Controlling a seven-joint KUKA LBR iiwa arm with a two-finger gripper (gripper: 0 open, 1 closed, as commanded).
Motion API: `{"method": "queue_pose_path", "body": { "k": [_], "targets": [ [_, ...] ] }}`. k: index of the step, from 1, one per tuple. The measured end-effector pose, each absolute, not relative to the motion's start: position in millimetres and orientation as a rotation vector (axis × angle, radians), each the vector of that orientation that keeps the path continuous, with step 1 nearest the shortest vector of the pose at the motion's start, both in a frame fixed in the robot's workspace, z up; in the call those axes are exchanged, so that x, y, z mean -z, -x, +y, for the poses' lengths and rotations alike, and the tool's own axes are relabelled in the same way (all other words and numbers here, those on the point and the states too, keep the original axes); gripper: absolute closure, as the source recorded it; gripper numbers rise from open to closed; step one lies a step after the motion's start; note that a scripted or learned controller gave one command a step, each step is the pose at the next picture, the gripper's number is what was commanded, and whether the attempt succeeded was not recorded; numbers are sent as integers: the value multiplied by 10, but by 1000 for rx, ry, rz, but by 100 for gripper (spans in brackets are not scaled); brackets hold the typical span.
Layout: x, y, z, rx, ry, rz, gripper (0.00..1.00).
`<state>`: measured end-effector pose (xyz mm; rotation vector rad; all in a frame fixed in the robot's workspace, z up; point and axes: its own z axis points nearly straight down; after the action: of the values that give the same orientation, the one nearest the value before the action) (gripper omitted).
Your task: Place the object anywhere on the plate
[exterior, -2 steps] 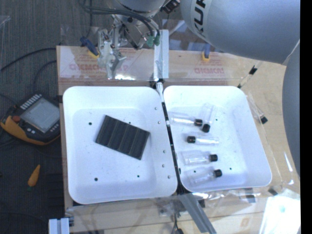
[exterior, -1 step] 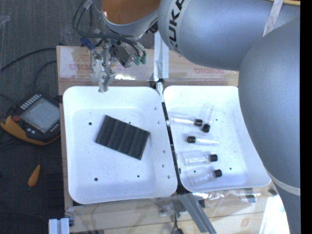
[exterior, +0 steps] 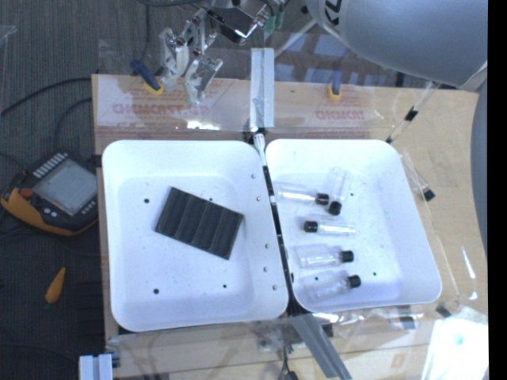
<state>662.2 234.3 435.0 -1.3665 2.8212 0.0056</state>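
A dark ribbed rectangular plate (exterior: 199,222) lies flat and slightly turned in the left white bin (exterior: 127,291). Several clear vials with black caps lie in the right white bin (exterior: 412,236), among them one near the divider (exterior: 301,194), one in the middle (exterior: 329,229) and one at the front (exterior: 329,287). My gripper (exterior: 188,68) hangs high beyond the back rim of the left bin, over the bench's rear edge. Its fingers (exterior: 173,54) are spread open with nothing between them. It is well away from both the plate and the vials.
The arm's big grey body (exterior: 396,14) fills the top right. A metal strip (exterior: 262,93) stands at the back between the bins. A blue clamp (exterior: 146,74) and a yellow clamp (exterior: 336,93) sit on the back edge. A teach pendant (exterior: 55,192) lies left of the bench.
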Motion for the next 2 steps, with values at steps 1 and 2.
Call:
{"method": "queue_pose_path", "body": {
  "k": [1, 2],
  "targets": [
    [-4445, -6627, 2363, -14, 1364, 2816, 100],
    [-4541, -6633, 2382, -23, 1361, 2810, 100]
  ]
}}
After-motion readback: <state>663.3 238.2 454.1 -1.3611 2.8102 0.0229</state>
